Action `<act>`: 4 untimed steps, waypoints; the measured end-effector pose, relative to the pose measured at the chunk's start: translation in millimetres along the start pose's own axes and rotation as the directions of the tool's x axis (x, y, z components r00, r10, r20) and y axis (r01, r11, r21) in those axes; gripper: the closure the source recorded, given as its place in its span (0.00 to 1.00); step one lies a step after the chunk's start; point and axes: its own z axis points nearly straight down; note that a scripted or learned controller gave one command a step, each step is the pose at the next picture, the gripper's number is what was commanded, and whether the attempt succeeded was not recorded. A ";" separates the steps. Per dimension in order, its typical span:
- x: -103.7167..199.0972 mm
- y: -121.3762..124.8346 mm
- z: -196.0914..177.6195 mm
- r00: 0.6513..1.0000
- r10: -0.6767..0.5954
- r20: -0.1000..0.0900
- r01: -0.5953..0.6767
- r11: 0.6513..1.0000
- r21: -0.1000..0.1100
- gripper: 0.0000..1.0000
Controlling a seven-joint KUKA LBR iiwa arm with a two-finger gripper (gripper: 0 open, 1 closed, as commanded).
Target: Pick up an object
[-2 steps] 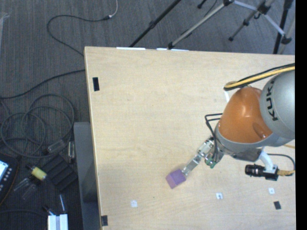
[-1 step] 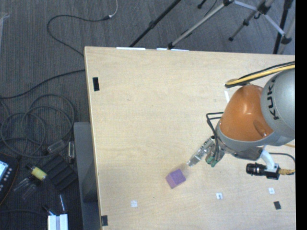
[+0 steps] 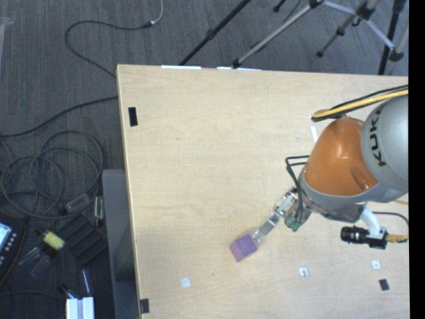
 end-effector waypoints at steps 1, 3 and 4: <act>0.6 1.2 -8.3 1.000 0.000 -0.002 0.000 1.000 -0.001 1.00; -4.1 8.0 8.2 0.993 0.122 0.003 -0.122 0.993 0.001 0.00; -3.6 8.7 -0.2 0.992 0.123 0.001 -0.123 0.992 0.001 1.00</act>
